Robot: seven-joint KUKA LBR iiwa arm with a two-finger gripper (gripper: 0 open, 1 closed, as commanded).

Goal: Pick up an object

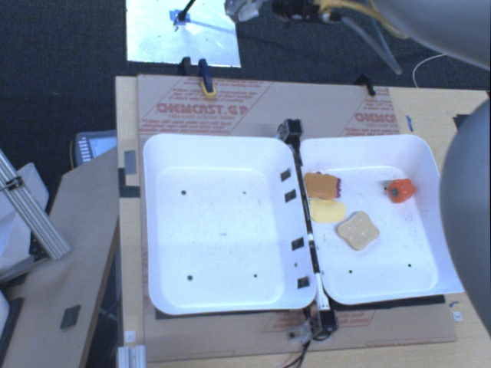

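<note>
Entry: pick not yet made. All candidate objects are lying loose in the right bin (430, 205), none of them lifted. I am counting four: an orange-brown flat piece with a dark edge (321, 185) close to the divider between the bins, a pale yellow flat piece (328, 211) just below it and touching or nearly touching it, a tan toast-like slice (357, 231) just beside the yellow one toward the near side, and a small red-orange item with a dark spot (400, 191) sitting apart near the right wall. The left bin (222, 221) is carrying no objects that I can make out.

My gripper (247, 0) is sitting at the top of the frame, beyond the far edge of the bench and over the dark floor, well apart from both bins. From this angle its tip is a small pale metallic shape, and I cannot tell how it is set; nothing is visibly carried in it. My grey arm is filling the upper right corner and the right edge, blurred by closeness to the camera.

Judgement: the task is at its start. Everything remains: choosing a target, travelling over the right bin, descending, closing, lifting. The red-orange item, standing clear of its neighbours, looks to me like the least crowded option.
</note>
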